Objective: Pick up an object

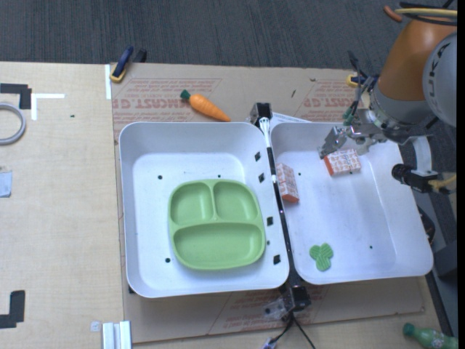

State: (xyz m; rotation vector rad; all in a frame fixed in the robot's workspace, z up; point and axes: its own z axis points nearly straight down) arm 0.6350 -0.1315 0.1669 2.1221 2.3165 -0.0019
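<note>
The gripper [340, 145] hangs over the back part of the right bin [392, 260], its arm [414, 64] reaching in from the right. A small orange-and-white box [342, 163] sits right under its fingertips, touching or nearly so; whether the fingers are clamped on it or merely above it cannot be told from this angle. A second box [287, 183] lies in the same bin, to the left of the gripper, close to the wall shared with the left bin [138, 217]. A green toy [321, 256] lies well in front of the gripper, near the front wall. The left bin holds a green plate [216, 224]. A carrot [205, 105] lies on the bench behind that bin.
</note>
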